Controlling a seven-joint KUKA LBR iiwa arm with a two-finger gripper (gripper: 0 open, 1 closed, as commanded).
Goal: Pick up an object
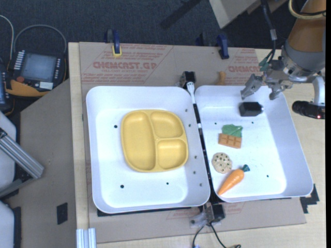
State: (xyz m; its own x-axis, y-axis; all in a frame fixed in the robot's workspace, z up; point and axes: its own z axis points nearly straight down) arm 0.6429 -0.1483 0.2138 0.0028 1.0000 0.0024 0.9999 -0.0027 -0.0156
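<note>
Hovering over the far end of the right bin (297, 138), the gripper (264, 87) hangs with its two fingers splayed well apart and nothing between them. Just below it in the picture, on the bin floor, lies a small black block (251, 108); that looks the nearest candidate, almost under the left-hand finger, so a short drop and a slight shift toward the bin's middle would be the move, I'd say. The block's long axis runs roughly across the picture, side to side, while the fingers also spread side to side, so my guess is the wrist needs a turn to close across the short side.

Further toward the near end of the same bin sit three more toys. A green-and-orange waffle-like piece (231, 137) lies in the middle. A chocolate-chip cookie (222, 162) rests near the divider between the bins. Just beside it a toy carrot (231, 181) points its leafy end up and to the right, its long axis on a diagonal. All three lie well apart from the gripper.

The left bin (103, 138) holds a yellow three-compartment plate (154, 139), far from the arm.

The wrist above the orange band (307, 32) is cut off at the picture's top edge, and how high the fingertips ride above the block I can't judge from this slant.
</note>
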